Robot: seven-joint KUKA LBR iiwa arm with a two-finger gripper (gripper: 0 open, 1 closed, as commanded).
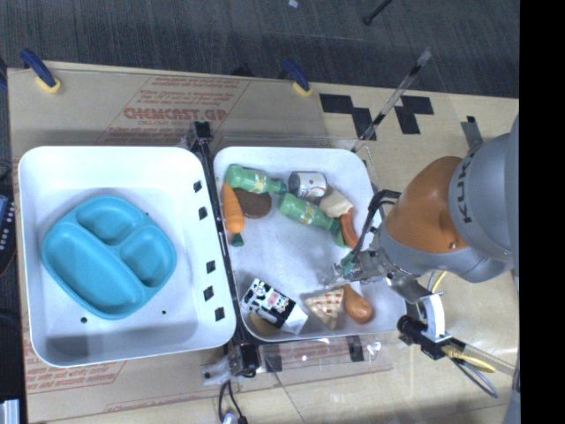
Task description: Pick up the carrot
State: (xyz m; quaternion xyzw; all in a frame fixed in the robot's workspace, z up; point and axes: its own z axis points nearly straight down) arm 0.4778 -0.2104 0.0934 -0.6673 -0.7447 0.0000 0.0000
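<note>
The carrot (232, 212) is a short orange piece lying lengthwise against the left wall of the right bin (291, 254), next to a brown disc (257, 204). My gripper (350, 267) hangs low over the right side of that bin, well to the right of the carrot and apart from it. It sits just below a small orange-red sausage-like piece (350, 229) and above a pizza slice (325, 305). The grey arm with its orange band (422, 216) covers the bin's right wall.
The right bin also holds two green bottles (252, 181) (309, 210), a silver can (307, 184), a cream lump (335, 204), a black-and-white carton (267, 301) and an orange-brown roll (357, 306). A blue divided plate (106, 254) lies in the left bin (53, 343).
</note>
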